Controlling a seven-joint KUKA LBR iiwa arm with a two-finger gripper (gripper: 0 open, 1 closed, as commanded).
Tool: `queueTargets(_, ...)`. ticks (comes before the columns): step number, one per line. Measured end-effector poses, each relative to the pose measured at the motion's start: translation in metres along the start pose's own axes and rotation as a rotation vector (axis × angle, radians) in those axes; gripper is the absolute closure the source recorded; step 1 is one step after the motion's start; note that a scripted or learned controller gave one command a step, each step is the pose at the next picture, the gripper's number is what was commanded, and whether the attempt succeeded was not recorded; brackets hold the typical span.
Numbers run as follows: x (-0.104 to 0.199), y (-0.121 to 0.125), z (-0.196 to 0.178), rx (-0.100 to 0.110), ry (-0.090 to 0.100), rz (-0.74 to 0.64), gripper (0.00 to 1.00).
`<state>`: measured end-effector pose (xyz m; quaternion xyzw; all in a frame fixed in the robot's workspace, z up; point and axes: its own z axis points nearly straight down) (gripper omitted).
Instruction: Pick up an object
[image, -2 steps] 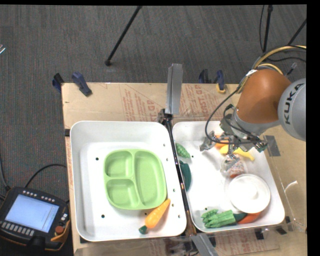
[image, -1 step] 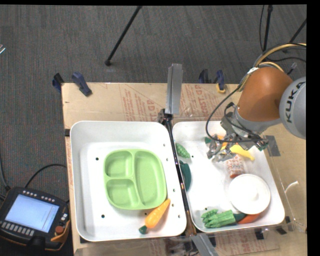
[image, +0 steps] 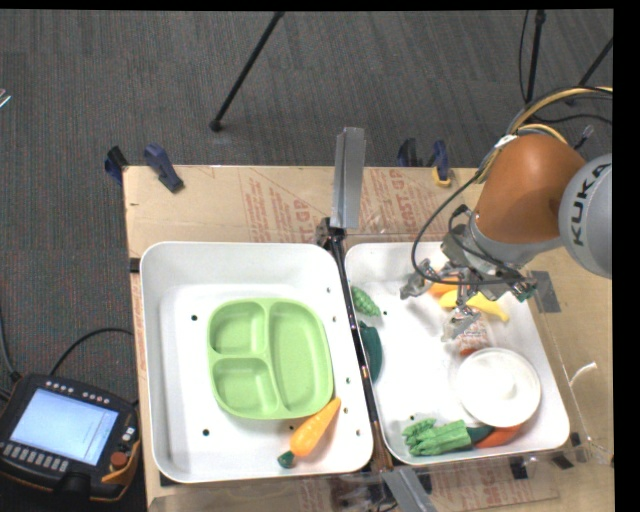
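Nearest us, we are seeing a green ridged toy vegetable (image: 437, 437) lying along the front of the right white plastic bin (image: 400, 400), beside a round white bowl (image: 498, 387). Farther back, the end effector (image: 462, 315) is hanging low over a small reddish-white object (image: 472, 338) and yellow and orange toy pieces (image: 487, 303); we cannot tell its state. We are judging this as the descent-to-grasp step: next, settling squarely around one piece before lifting.
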<state>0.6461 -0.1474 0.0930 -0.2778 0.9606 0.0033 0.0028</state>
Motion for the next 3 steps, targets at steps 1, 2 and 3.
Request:
queueTargets(1, 0.029, 0.008, 0.009, 0.000, 0.007, 0.057, 0.00)
queueTargets(2, -0.013, 0.023, 0.008, 0.001, 0.005, -0.071, 0.00)
queueTargets(3, 0.062, 0.016, 0.008, 0.000, 0.008, 0.009, 0.00)
